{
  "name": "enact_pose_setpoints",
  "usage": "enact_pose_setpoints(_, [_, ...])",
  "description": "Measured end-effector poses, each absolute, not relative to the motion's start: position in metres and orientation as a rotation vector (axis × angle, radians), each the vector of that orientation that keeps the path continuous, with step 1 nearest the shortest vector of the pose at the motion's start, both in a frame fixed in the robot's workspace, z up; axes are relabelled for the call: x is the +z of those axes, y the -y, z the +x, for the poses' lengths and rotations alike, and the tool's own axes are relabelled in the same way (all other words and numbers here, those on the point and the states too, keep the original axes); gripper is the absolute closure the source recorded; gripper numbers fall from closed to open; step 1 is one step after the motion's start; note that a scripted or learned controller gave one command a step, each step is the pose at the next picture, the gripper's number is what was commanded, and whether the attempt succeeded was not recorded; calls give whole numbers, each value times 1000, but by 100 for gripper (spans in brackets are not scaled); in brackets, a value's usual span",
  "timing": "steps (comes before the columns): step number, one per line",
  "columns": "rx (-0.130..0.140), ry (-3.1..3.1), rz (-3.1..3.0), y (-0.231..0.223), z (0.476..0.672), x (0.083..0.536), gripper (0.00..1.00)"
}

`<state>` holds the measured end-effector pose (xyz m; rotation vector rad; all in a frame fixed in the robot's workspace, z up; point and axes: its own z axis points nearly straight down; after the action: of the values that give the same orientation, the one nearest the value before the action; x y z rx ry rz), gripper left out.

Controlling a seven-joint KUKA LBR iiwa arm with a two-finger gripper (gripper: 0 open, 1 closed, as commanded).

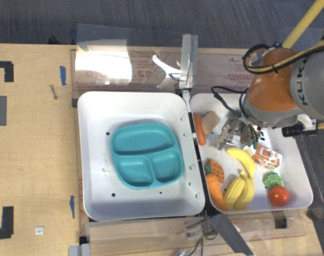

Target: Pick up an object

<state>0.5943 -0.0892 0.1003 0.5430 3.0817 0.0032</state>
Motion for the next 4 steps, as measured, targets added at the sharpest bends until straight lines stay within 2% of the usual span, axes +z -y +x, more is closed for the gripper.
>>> enact_pose_setpoints(1, [-3, -3123, 220, 164, 652, 88, 100])
enact_pose_setpoints(2, [-1, -3124, 218, 163, 652, 87, 0])
enact_pose_setpoints(3, [-1, -3134, 157, 177, 552, 90, 0])
enact_pose_setpoints(4, [2, -3140, 119, 138, 659, 86, 0])
